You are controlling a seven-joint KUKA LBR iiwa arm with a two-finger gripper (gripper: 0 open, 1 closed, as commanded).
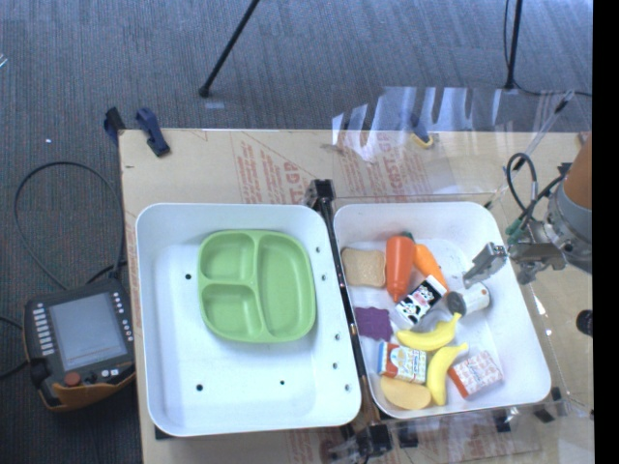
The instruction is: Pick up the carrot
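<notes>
Carrot [398, 266] lies in the right bin [527, 303], upper middle, beside a bread slice [364, 267] near that bin's left wall. Gripper [484, 263] hovers by the right wall, apart from the carrot, nothing pinched; finger spread can't be told. Green divided plate [257, 285] sits in the left bin [164, 356].
</notes>
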